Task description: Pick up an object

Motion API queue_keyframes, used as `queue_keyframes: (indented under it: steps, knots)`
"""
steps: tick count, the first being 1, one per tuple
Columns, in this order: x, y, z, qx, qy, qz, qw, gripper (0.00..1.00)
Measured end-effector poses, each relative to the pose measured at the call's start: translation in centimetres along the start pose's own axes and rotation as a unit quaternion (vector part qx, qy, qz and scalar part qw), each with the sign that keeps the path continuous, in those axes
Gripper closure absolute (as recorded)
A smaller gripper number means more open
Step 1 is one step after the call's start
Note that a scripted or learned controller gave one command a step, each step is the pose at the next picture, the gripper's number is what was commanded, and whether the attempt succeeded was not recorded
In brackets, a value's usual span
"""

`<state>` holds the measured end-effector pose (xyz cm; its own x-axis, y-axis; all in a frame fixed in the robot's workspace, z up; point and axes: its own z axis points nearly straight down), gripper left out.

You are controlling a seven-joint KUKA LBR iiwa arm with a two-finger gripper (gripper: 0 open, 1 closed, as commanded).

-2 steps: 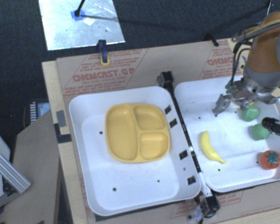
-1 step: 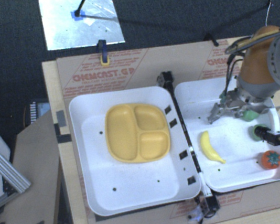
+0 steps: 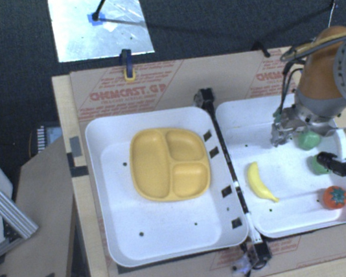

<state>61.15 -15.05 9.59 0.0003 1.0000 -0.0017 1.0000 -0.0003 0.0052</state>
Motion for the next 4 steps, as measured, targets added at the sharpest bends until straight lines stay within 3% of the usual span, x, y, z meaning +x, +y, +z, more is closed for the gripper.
queue_keyframes:
  steps: [2,3,4]
  knots:
    - [-0.6,1.3,-12.3,-0.002,0.0,-0.003,1.0,1.0]
    - [-0.6,1.4,-13.6,0.0,0.0,-0.003,1.0,1.0]
    - [4.2,0.5,-12.6,0.003,0.002,-0.005,1.0,1.0]
